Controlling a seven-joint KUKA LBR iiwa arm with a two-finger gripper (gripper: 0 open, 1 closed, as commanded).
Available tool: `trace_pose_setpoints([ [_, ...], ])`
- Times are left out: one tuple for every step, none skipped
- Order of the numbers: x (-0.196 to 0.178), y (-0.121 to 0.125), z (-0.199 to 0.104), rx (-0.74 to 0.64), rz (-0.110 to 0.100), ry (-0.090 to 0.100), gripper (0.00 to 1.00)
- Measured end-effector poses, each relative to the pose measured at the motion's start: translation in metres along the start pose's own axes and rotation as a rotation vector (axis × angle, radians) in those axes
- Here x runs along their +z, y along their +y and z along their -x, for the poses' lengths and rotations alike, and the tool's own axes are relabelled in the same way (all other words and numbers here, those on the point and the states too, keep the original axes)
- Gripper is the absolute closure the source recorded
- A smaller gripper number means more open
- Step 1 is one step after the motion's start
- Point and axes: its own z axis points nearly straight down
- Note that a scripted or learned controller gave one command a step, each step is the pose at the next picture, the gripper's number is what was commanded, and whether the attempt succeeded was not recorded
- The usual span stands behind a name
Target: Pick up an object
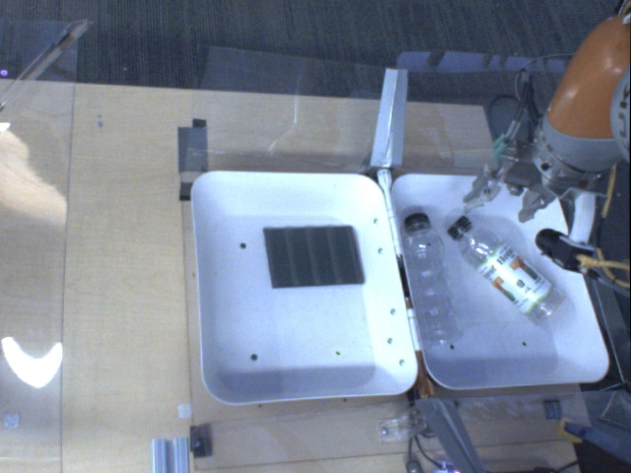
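Pincer (505,187) spread apart, holding nothing, poised over right bin (592,363) far edge for a drop onto labelled bottle (505,272) lying slantwise just near of it; clear bottle (430,282) along left wall.

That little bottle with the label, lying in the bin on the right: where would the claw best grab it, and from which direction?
Probably across the labelled bottle's middle, at the label, coming straight down from above. It lies flat and slanted in the right bin, apart from the clear bottle by the wall, so both long sides look free. The gripper would likely turn to straddle that slant.
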Motion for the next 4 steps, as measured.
trace_pose_setpoints([
  [0.133,0.025,0.038,0.0,0.005,0.0,0.0],
  [0.132,0.036,0.062,-0.481,0.007,-0.001,0.0],
  [0.085,0.029,0.043,-0.742,0.006,-0.001,0.0],
  [0.128,0.023,0.032,-0.797,0.003,0.0,0.0],
])
